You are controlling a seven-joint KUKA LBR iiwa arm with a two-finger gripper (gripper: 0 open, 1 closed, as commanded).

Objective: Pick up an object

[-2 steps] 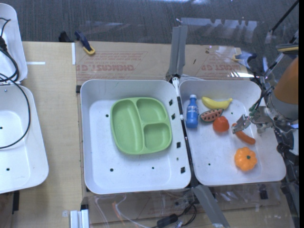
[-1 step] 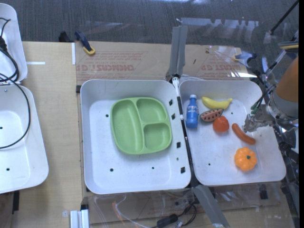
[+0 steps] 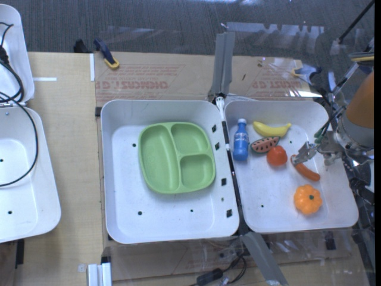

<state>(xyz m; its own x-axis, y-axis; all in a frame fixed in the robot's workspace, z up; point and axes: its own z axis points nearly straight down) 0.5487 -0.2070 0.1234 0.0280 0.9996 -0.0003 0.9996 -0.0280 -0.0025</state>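
Left bin (image 3: 119,177): green divided plate (image 3: 177,157). Right bin (image 3: 268,210): blue bottle (image 3: 240,139), banana (image 3: 271,127), watermelon slice (image 3: 265,144), tomato (image 3: 277,156), pumpkin (image 3: 308,199), carrot (image 3: 307,171). Claw (image 3: 305,154) just above carrot, grip state? can't tell.

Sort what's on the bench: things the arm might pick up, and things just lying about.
For the pick:
banana
blue bottle
watermelon slice
tomato
carrot
pumpkin
gripper, down by the carrot

Lying about:
green tray in the left bin
clamp on the cardboard behind
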